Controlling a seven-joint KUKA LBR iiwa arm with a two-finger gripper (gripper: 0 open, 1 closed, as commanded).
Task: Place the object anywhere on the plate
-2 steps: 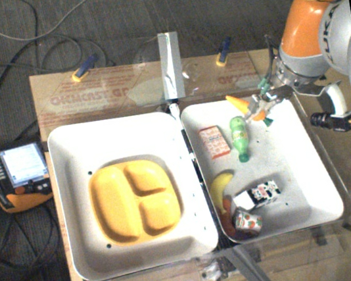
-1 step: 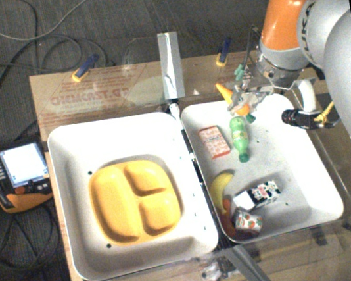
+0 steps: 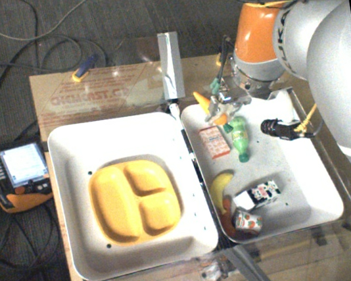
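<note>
Camera view: pincer (image 3: 221, 103) over green bottle (image 3: 239, 136), its grip state impossible to tell, partly hidden.

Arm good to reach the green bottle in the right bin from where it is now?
Probably yes. The gripper hangs just above the green bottle, whose top side lies uncovered. The small red packet beside it lies apart, though an orange piece crowds the bottle's upper end.
</note>
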